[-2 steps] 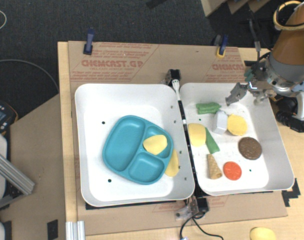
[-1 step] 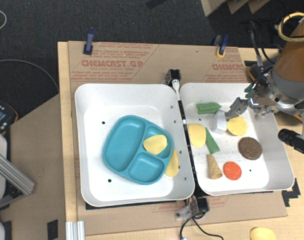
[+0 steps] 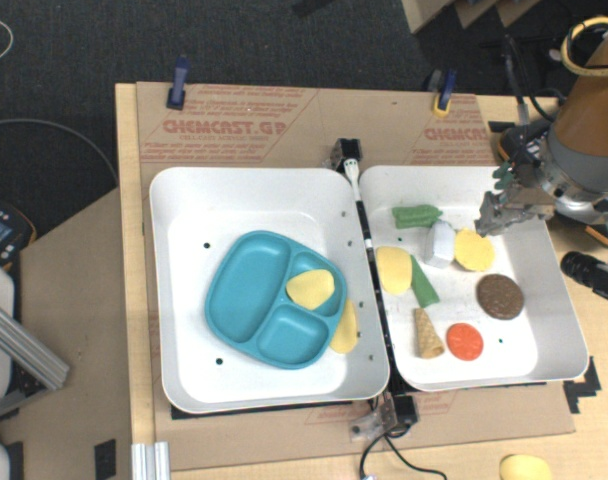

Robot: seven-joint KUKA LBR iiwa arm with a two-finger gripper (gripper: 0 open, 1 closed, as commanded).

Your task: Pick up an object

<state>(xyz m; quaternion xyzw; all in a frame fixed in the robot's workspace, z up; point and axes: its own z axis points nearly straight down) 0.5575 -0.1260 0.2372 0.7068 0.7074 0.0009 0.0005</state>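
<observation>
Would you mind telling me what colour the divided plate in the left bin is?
The divided plate is teal blue, seen clearly in the camera view.

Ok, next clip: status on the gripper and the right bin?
Gripper low over right bin, fingers unreadable. Nothing seen held. Nearest: yellow round piece, white piece alongside. Green block further left.

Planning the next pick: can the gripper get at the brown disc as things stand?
Probably yes. The brown disc lies flat in the right bin, apart from its neighbours, nothing on top. The gripper hangs over the same bin, near the yellow disc.
</observation>
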